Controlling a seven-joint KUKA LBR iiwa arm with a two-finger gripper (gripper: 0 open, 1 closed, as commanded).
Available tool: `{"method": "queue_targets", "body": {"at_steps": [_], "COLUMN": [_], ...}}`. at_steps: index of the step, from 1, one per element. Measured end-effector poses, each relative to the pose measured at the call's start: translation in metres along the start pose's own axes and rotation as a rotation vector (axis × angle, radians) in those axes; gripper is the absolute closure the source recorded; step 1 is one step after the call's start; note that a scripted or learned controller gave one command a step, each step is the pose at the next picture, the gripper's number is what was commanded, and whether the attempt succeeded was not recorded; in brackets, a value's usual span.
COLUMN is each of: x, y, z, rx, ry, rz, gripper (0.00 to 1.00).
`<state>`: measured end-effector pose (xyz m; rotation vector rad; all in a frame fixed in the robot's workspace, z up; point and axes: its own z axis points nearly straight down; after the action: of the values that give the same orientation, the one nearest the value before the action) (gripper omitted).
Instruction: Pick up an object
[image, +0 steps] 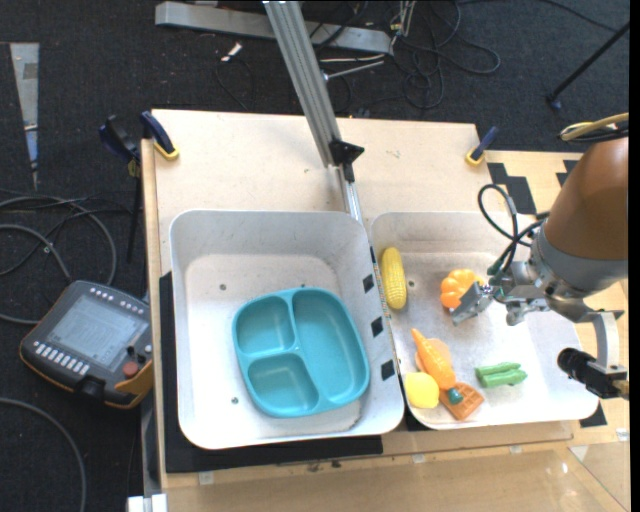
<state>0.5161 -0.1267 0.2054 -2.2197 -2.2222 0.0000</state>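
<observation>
Note the gripper (492, 300) poised over the right bin (560, 400), its fingers apart and grasping nothing. The orange pepper (458, 287) sits just to the left of the nearer fingertip (468, 307), close beside it; you would shift the gripper left, toward the bin's middle, to straddle it. That bin also holds corn (394, 277) lying lengthwise along the left wall, a carrot (434, 356), a lemon (421, 390) and a green piece (500, 375). The left bin (200, 300) holds a teal tray (298, 352).
</observation>
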Motion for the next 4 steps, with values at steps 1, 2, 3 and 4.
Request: {"method": "queue_targets", "body": {"at_steps": [1, 2, 3, 4], "x": [0.0, 0.002, 0.003, 0.004], "y": [0.0, -0.003, 0.0, 0.002], "z": [0.0, 0.063, 0.108, 0.096], "rx": [0.0, 0.006, -0.006, -0.012], "ry": [0.0, 0.001, 0.002, 0.001], "rz": [0.001, 0.002, 0.002, 0.0], "gripper": [0.0, 0.0, 0.0, 1.0]}}
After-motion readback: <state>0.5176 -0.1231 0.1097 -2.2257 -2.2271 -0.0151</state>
